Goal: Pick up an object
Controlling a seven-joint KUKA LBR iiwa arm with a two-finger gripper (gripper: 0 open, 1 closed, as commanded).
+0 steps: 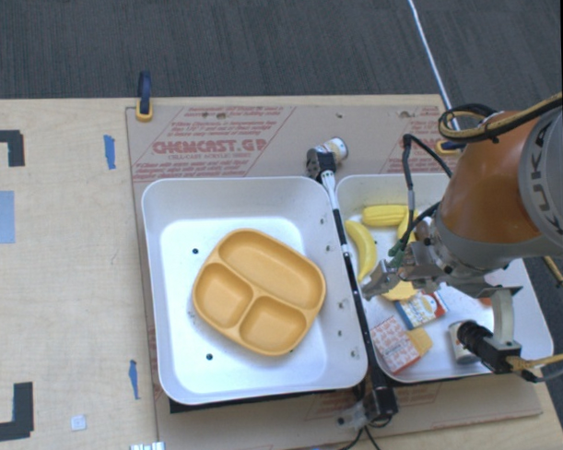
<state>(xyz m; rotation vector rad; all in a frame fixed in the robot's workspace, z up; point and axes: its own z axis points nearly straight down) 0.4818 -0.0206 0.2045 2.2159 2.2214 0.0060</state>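
Observation:
The right bin (539,326) holds several small items. A yellow banana (362,248) lies along its left wall, with a yellow corn cob (383,215) just behind it. A small red, white and blue carton (421,309) and a red-patterned packet (396,343) lie toward the front. My gripper (390,277) hangs low in this bin, just right of the banana and over a yellow item (401,290) that it partly hides. The grey and orange arm covers the bin's right half.
The left bin (163,270) holds an orange divided plate (258,291). A ridge (346,263) separates the two bins. A small black and silver device (325,156) sits on the board behind the bins. Cables trail off the arm at the front right.

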